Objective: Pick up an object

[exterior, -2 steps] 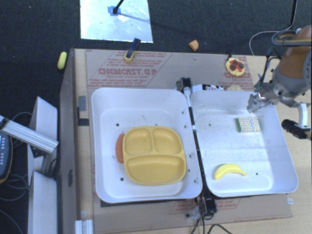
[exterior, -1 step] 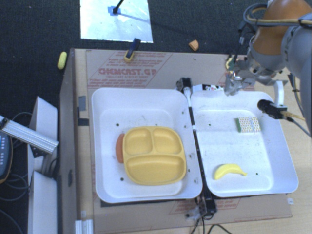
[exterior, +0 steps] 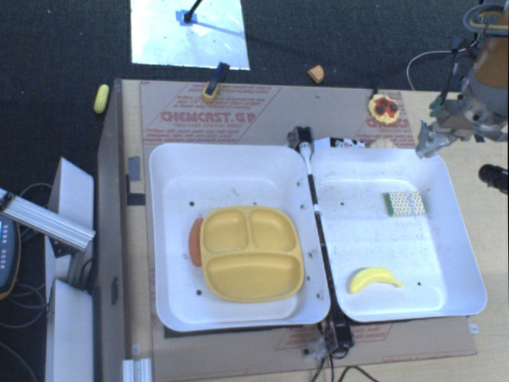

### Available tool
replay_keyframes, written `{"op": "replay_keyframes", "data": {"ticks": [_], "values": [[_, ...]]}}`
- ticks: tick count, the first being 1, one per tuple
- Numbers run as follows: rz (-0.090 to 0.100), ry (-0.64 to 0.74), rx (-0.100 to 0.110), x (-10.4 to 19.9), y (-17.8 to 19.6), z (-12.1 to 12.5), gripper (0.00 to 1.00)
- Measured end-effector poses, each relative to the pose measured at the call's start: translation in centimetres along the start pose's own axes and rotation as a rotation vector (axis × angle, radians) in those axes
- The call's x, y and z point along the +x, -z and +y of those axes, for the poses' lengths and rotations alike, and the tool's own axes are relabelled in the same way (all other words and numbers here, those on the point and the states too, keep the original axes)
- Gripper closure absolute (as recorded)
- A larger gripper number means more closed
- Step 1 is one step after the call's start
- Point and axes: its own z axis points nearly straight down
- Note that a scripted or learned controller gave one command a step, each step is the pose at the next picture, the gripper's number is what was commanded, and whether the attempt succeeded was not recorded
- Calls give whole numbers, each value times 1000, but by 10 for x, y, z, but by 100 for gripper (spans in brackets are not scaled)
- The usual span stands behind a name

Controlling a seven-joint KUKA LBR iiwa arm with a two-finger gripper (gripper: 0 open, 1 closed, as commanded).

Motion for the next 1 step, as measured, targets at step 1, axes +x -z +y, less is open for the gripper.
{"op": "replay_keyframes", "data": {"ticks": [1], "values": [[1, 0, 0, -9, 27, -29, 100]]}}
